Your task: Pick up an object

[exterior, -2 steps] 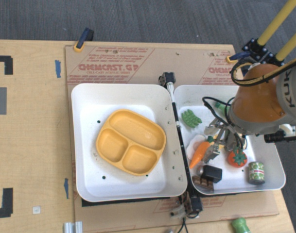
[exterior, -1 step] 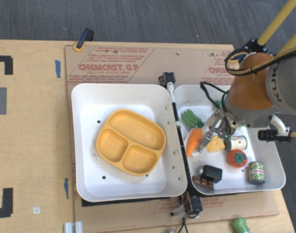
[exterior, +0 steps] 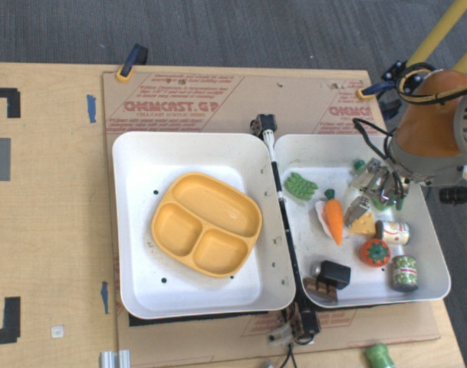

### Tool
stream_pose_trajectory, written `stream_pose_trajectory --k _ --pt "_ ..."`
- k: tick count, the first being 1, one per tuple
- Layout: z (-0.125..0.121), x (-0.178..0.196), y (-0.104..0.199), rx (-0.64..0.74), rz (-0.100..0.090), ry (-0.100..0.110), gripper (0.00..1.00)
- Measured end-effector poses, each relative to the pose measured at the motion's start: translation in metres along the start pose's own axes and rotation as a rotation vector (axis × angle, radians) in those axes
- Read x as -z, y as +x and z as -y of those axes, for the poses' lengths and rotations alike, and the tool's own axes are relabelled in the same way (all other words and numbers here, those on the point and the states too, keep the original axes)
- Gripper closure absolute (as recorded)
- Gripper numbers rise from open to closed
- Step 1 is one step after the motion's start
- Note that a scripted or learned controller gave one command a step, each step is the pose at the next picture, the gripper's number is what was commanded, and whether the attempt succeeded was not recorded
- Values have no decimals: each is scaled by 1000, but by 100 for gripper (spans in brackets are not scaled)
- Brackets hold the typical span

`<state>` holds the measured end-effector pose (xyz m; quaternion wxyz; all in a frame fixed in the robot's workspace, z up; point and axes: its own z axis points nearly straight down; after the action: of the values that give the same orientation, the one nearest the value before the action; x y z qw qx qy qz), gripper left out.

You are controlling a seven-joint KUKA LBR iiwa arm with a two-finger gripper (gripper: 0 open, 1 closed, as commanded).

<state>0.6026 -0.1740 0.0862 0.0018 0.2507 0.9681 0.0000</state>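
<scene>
Gripper (exterior: 369, 192) hung low inside the right bin (exterior: 432, 286), near its far right corner, just above the carrot (exterior: 334, 219) and yellow wedge (exterior: 363, 224). We could not tell its state. We logged a yellow tray (exterior: 206, 225) in the left bin (exterior: 133, 205).

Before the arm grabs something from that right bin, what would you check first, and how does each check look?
1. Gripper is over the right bin: ok.
2. A target lies close by: ok, the carrot and the yellow wedge are just below it.
3. Nothing between the fingers already: cannot tell, clutter hides them.
4. Room around the target: not ok, carrot, wedge and tomato crowd together.
5. The yellow tray sits in the left bin, out of the way: ok.
</scene>
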Motion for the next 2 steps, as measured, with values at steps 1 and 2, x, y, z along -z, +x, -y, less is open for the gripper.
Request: stream_pose_trajectory --k 1,2 --pt "-56 1 55 253 1 -2 0" --pt "-63 0 -18 317 -2 0 0"
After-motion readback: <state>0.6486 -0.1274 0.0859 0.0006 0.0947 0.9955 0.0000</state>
